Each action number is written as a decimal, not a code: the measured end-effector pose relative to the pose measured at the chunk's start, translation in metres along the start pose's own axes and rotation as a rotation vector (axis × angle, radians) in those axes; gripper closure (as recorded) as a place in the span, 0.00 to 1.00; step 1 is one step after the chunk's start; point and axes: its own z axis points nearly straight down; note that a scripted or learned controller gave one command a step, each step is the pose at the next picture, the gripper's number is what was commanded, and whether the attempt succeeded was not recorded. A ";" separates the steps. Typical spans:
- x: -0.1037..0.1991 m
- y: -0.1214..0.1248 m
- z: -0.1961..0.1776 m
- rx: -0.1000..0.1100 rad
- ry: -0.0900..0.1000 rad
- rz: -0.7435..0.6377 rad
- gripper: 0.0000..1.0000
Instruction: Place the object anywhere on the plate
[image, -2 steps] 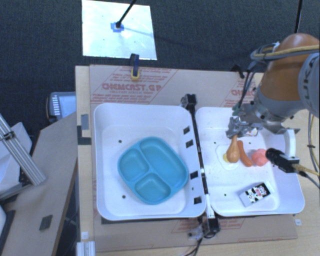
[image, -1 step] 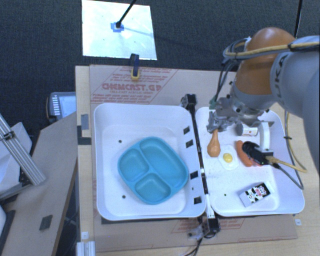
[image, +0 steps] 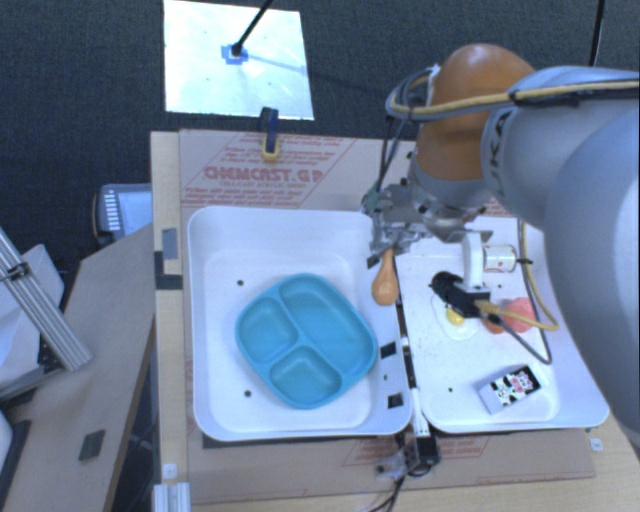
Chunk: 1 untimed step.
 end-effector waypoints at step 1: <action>0.060 0.016 -0.003 0.000 0.001 0.000 1.00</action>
